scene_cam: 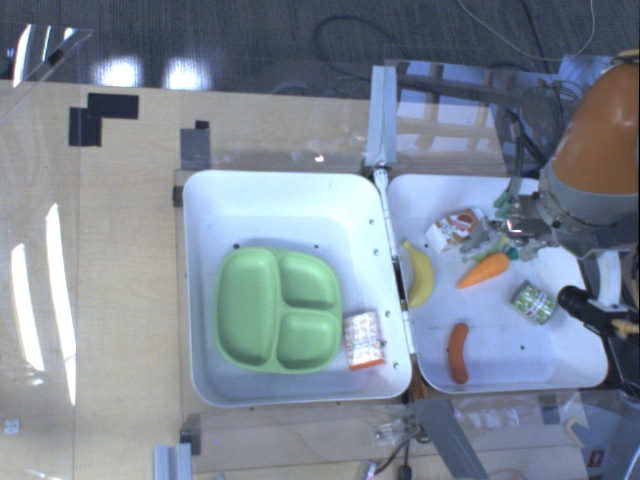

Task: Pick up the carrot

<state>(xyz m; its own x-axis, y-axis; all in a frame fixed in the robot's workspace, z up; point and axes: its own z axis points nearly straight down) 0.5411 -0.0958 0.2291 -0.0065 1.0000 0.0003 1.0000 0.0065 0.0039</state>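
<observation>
The tool (507, 230) hangs just above one carrot's (483, 270) leafy end in the right bin (560, 373); its grip cannot be judged. Nearby: one banana (421, 275), one sausage (458, 352), one can (533, 302). Labels unreadable.

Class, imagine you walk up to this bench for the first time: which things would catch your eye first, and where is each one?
The big green divided plate stands out first, lying in the left bin with a small orange-and-white packet at its right edge. Next come the bright foods in the right bin: the orange carrot in the middle, a banana along the left wall and a sausage nearer the front. The gripper hangs just above the carrot's leafy end.
</observation>
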